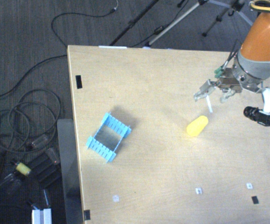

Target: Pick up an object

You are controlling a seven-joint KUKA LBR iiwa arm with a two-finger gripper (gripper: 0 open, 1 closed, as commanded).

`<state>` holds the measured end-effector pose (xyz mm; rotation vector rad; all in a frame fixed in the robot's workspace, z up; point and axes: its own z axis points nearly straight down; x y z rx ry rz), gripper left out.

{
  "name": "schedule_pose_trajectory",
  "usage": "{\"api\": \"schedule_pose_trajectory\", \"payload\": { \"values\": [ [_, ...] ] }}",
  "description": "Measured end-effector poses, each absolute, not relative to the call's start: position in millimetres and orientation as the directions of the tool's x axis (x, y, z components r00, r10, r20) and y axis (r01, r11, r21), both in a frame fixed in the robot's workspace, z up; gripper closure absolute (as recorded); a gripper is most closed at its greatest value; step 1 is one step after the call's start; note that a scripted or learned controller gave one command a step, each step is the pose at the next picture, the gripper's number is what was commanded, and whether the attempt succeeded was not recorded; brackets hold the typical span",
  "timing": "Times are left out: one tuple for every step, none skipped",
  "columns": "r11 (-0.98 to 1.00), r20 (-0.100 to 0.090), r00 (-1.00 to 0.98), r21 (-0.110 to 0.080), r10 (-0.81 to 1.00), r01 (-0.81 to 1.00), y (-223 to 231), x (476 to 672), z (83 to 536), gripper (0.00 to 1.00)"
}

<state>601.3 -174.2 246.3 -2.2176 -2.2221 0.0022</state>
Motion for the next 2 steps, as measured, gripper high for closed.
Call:
{"api": "schedule_pose_trajectory", "payload": {
  "values": [
    [0.3,0.001,-0.3,-0.001,0.954,0.954,-206.5,610.2,94.7,0.0],
    [0.303,0.001,-0.303,-0.002,0.953,0.953,-193.4,570.6,83.1,0.0]
  ]
}}
